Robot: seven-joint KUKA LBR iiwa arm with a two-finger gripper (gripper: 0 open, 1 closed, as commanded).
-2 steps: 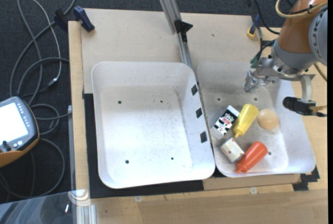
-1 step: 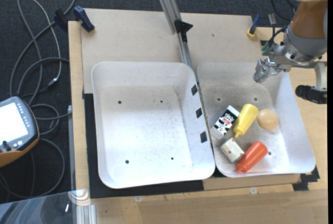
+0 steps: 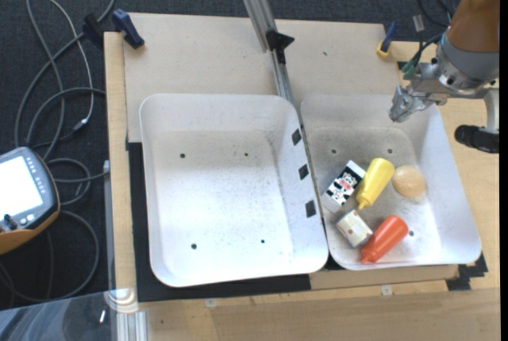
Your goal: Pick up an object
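Two bins sit on my bench; I take the right bin point(image 3: 444, 173) as my landmark. The left bin point(image 3: 222, 189) lies just beside it, touching along the middle edge. The arm point(image 3: 476, 22) comes in over the right bin's far right corner, and the gripper point(image 3: 402, 108) hangs above the far end of that bin, well apart from the objects. All the candidates cluster at the bin's near end: a yellow bottle point(image 3: 375, 181) in the middle, an orange bottle point(image 3: 385, 239) nearest the front rim, a tan ball point(image 3: 409, 181) just beside the yellow one, a black-and-white box point(image 3: 345, 183) toward the middle edge, and a small white block point(image 3: 354, 227) between box and orange bottle.

I judge the orange bottle the easiest pick: it lies a little clear of the rest, so I would close across its narrow width.

From this slant the fingertips blur into one grey shape, so I cannot tell how the jaws stand. The arm's upper part is cut off.
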